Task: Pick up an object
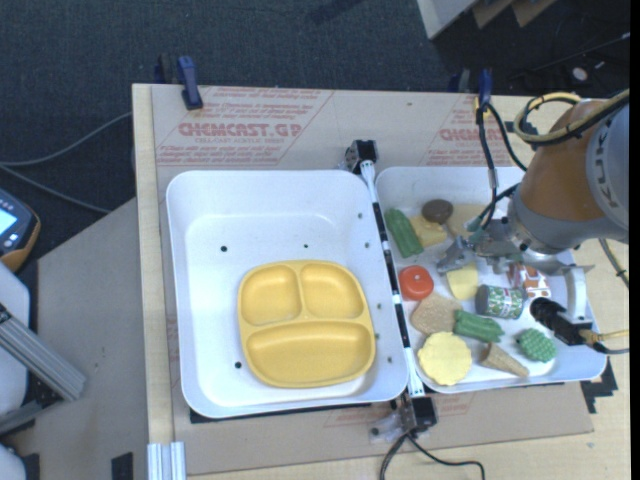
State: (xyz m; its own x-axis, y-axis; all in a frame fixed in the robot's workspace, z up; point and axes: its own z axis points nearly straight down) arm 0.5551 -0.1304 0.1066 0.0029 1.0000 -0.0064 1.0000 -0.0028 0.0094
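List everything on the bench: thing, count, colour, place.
Left bin: one, white, left half of bench.
Divided plate: one, yellow, three compartments, in left bin.
Right bin: one, white, right half of bench.
Toy foods: about a dozen, mixed colours, in right bin, among them a green pickle, red tomato, yellow round piece, small can, green broccoli-like piece.
Clamps: two, blue, bench's far edge.
Arm: one, grey with orange band, over right bin.
Gripper: one, low among the toys.
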